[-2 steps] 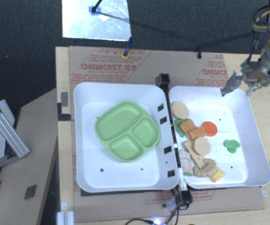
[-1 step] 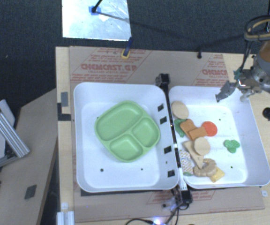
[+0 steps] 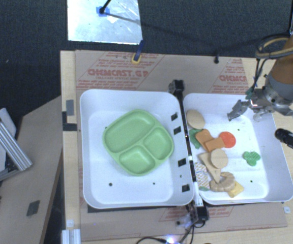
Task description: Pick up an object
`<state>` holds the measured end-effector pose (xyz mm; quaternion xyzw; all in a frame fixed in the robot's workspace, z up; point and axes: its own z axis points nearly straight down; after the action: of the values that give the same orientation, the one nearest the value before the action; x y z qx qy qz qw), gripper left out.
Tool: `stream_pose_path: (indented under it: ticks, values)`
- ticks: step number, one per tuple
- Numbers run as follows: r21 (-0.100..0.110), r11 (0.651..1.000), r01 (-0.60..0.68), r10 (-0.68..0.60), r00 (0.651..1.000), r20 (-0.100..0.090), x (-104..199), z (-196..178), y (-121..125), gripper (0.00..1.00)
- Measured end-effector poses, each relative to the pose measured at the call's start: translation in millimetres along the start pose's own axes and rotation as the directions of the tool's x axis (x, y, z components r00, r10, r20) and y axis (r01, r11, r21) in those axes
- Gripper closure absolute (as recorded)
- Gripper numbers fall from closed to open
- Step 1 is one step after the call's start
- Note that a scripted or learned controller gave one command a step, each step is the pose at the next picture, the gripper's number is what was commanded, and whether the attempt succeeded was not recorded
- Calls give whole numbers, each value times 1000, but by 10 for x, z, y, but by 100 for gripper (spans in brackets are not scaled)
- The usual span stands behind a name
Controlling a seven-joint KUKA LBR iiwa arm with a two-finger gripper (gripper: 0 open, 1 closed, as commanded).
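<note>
My gripper [image 3: 248,113] hangs over the upper right part of the right bin [image 3: 283,173], fingers spread open with nothing between them. Toy food lies below and left of it in that bin: a beige oval [image 3: 196,119], an orange block [image 3: 204,136], a red disc [image 3: 228,139], a small green piece [image 3: 251,158], a tan round slice [image 3: 218,159], a brown twisted piece [image 3: 222,182] and a yellow bit [image 3: 235,189]. The gripper touches none of them.
A green divided plate [image 3: 138,142] lies in the left bin [image 3: 87,136]. A black divider with clips [image 3: 183,136] runs between the bins. A foil sheet [image 3: 104,14] sits beyond the bench. Bare white floor shows in the right bin's upper and right areas.
</note>
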<state>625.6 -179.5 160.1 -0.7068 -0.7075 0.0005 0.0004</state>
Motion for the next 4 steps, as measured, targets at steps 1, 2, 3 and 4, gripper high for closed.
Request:
stream_pose_path:
  ticks: [1,2,3,4]
  values:
    - [0,1000,0,0,1000,0,8,625,-2,0]
    - [-2,1000,1,-1,1000,0,13,754,8,0]
    - [-6,1000,1,-1,1000,1,13,636,20,100]
    - [-8,1000,-1,1,1000,2,-51,4,37,100]
